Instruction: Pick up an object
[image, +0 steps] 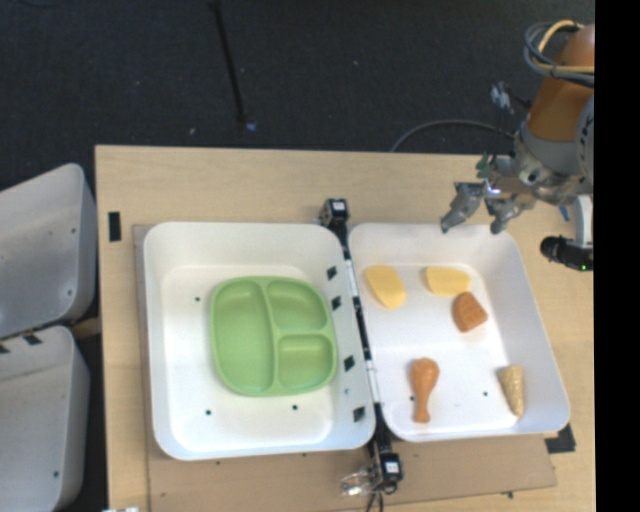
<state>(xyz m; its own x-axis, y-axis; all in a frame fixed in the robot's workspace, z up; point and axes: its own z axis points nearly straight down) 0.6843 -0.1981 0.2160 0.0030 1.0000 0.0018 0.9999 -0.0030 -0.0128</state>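
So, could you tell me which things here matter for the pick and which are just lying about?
For the job:
gripper, open
two yellow pieces
brown nugget
drumstick
cone
right bin

Lying about:
green divided tray
left bin

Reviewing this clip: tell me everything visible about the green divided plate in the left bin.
The green divided plate is pale lime, plastic-looking, a rounded rectangle with a raised rim and three compartments: one long section along its left side and two smaller ones on the right. It lies flat and right side up on the floor of the left bin, roughly centred and turned slightly askew to the bin's walls. Nothing sits in its compartments and nothing touches it apart from the bin floor.
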